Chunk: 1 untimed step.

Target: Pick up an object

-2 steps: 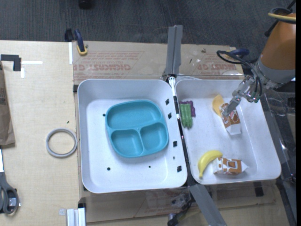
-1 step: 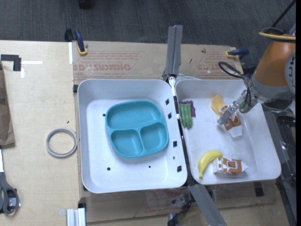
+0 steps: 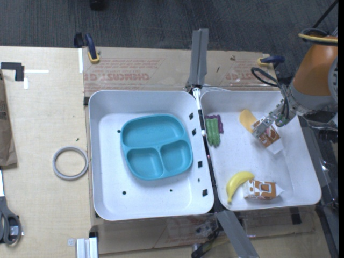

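My gripper (image 3: 272, 123) reaches into the right bin (image 3: 301, 198) from the right, near its far right part. Directly at its tip is a small brown and white carton (image 3: 267, 136), tilted; whether it is gripped is not visible. Just left of it lies a yellow-orange piece (image 3: 246, 119). A banana (image 3: 236, 183) and a second orange and white carton (image 3: 262, 190) lie near the bin's front wall. A green vegetable (image 3: 214, 130) with a purple item (image 3: 214, 117) behind it rests by the bin's left wall.
The left bin (image 3: 107, 198) holds a blue divided plate (image 3: 156, 146). On the bench to the left lie a grey ring (image 3: 70, 162) and scissors (image 3: 9, 224). The arm's orange band (image 3: 316, 71) stands over the right bin's far right corner.
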{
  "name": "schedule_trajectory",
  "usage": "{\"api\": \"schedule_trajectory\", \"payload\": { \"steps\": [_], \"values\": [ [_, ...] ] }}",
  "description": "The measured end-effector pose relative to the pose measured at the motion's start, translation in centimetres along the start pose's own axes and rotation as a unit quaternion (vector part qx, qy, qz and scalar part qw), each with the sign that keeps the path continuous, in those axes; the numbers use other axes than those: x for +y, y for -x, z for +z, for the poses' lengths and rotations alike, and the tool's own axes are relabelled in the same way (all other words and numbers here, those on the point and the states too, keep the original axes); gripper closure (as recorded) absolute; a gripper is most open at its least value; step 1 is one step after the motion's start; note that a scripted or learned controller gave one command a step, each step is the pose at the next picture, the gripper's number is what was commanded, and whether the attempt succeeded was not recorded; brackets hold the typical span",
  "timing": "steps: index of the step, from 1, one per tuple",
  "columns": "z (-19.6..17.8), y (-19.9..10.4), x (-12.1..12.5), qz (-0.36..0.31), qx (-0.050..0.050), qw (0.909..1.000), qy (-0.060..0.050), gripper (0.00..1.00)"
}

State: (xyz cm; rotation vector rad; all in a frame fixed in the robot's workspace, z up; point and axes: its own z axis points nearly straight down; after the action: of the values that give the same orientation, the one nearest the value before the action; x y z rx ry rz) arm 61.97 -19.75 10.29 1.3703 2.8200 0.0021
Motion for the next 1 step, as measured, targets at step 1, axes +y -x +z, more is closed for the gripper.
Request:
{"api": "schedule_trajectory", "payload": {
  "steps": [1],
  "values": [
    [-10.23, -3.11, 2.23, 0.053, 0.001, 0.9986, -0.002, 1.00]
  ]
}}
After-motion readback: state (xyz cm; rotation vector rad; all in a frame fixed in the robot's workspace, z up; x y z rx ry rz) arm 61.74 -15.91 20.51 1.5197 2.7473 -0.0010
